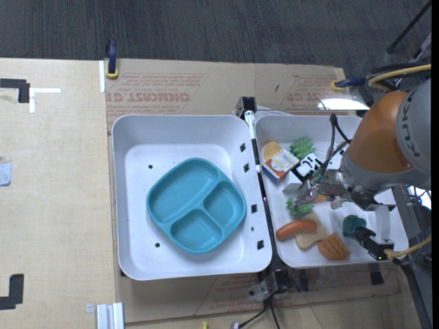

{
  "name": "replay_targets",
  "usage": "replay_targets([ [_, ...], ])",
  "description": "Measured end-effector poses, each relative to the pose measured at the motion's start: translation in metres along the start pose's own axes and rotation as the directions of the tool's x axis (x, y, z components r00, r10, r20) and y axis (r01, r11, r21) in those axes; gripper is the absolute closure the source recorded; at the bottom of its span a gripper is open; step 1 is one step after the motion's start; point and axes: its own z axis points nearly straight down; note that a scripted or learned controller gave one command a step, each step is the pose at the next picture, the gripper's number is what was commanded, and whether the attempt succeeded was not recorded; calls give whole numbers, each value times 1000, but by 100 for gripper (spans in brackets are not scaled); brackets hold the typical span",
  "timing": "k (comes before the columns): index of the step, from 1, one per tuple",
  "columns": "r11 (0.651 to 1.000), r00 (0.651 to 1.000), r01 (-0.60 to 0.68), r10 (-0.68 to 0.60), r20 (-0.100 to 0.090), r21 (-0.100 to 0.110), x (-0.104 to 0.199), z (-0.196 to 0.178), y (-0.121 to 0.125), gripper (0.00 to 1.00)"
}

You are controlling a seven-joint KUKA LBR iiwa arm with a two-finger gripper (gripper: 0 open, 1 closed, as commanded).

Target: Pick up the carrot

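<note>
An orange, elongated piece that looks like the carrot (296,227) lies near the front left of the right bin (384,260). Just behind it sits a small green leafy piece (298,205) with a sliver of orange at its upper end. My gripper (312,191) hangs low over the middle of this bin. It is right above that leafy piece and a little behind and to the right of the orange piece. The wrist hides what lies directly under it.
The left bin (130,184) holds a blue divided plate (197,205). The right bin also holds a yellow piece with a white packet (278,161), a green vegetable (300,147), a tan slice (333,247), a pale biscuit (309,241) and a dark green item (354,225).
</note>
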Motion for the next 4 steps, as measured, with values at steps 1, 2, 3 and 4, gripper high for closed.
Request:
replay_targets([
  [1, 999, 999, -46, 46, -1, -7, -43, 16, 37, 0],
  [2, 999, 999, -49, 49, -4, -9, -43, 5, 39, 100],
  [3, 987, 987, -159, 159, 2, -1, 19, -80, -11, 100],
  [4, 965, 965, -264, 264, 3, 0, 43, -112, -4, 100],
])
